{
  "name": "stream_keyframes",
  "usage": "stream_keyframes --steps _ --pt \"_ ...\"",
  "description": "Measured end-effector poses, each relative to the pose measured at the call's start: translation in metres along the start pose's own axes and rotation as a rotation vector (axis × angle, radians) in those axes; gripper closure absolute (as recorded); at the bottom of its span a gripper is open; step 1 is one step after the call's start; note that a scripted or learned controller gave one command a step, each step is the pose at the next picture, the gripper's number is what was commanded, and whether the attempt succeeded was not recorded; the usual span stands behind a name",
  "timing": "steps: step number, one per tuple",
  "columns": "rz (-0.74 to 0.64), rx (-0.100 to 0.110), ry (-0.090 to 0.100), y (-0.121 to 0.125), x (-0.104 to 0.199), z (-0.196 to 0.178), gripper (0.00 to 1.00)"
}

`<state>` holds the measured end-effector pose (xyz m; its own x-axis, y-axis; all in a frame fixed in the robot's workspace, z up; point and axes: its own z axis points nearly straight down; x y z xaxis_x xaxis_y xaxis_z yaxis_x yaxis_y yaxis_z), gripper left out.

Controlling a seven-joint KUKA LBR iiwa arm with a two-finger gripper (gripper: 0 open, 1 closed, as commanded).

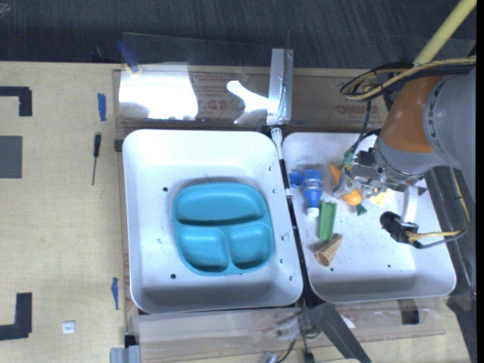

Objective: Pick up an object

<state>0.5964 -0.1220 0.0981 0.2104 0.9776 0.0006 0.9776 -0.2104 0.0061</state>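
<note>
The arm [454, 119] was a thick grey cylinder with a smooth, faintly glossy shell. Next to that grey shell sat a broad orange band [404, 119], rounded like a collar. Below the band the wrist [389, 165] narrowed into a grey metal block with small dark fittings. Black and yellow cables [370, 82] looped in an arc above the band. Another black cable [412, 233], ending in a dark plug with a yellow tip, curled below the band.
</note>
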Motion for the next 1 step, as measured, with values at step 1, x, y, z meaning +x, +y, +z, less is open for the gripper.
stream_keyframes --steps 1 --pt "-0.099 -0.001 0.002 -0.0204 0.0637 -0.0896 1.00"
